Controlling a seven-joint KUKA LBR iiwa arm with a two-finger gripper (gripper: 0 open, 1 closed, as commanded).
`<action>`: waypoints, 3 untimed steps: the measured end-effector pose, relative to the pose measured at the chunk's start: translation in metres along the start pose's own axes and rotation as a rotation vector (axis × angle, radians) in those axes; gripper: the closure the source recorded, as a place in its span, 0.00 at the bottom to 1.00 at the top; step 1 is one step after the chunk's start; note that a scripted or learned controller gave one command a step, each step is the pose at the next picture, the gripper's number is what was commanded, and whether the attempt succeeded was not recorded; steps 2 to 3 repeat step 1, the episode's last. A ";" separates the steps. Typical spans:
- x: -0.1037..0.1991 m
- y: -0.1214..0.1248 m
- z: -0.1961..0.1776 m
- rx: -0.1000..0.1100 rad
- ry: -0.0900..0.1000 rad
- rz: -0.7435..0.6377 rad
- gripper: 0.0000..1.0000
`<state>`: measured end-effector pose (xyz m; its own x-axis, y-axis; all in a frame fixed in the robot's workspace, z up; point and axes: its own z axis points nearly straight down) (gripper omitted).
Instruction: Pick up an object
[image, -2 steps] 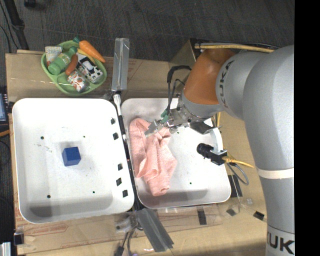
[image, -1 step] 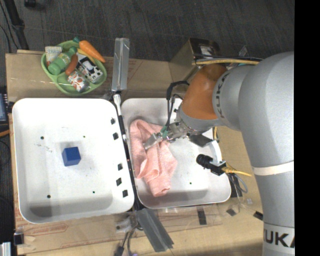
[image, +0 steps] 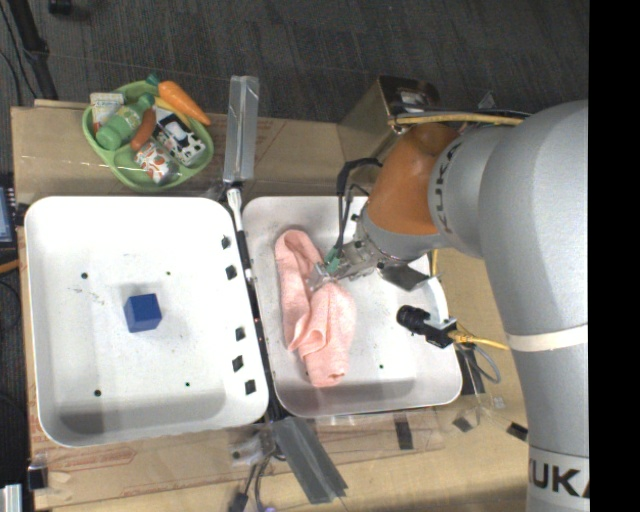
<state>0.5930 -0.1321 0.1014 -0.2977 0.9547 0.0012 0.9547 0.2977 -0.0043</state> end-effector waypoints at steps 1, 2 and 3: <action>0.059 0.016 -0.091 -0.002 -0.001 0.132 1.00; 0.059 0.016 -0.091 -0.002 -0.001 0.132 1.00; 0.059 0.016 -0.091 -0.002 -0.001 0.132 1.00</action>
